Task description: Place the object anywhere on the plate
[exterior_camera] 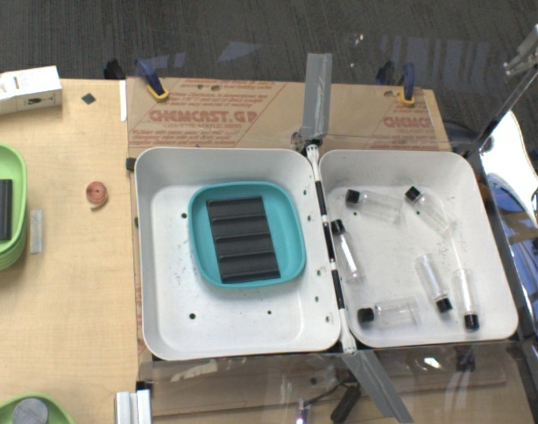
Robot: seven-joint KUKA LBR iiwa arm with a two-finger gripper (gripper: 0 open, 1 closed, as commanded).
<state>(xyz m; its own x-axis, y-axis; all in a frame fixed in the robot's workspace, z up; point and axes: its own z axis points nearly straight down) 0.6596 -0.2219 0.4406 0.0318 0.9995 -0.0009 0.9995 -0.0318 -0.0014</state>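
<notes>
The gripper's state cannot be told, and since the clear vials (388, 312) lie scattered in the right bin (481, 184), apart from the plate (291, 228), one could be mis-gripped or rolled away.

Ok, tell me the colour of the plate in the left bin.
Teal, holding a dark ribbed insert; the camera view shows the plate clearly.
</notes>
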